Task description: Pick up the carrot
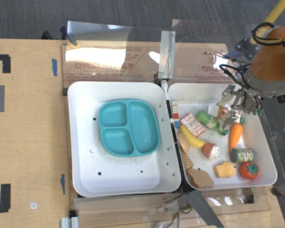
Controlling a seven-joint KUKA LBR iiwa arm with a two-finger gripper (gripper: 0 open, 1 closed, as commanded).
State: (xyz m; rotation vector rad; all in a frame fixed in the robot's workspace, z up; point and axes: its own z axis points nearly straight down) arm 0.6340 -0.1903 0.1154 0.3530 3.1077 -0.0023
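The orange carrot (235,135) lies lengthwise in the right bin (268,148), near its right wall, with its top end pointing away from me. My gripper (232,117) hangs just above and behind that top end, under the orange wrist band. It looks open, and I see nothing held between the fingers. The carrot rests on the bin floor, apart from the gripper.
Around the carrot lie a green can (242,154), a tomato (249,170), a yellow wedge (224,169), a banana (192,137), a green vegetable (210,121) and a red-and-white box (192,124). The left bin (80,141) holds a teal divided plate (129,127).
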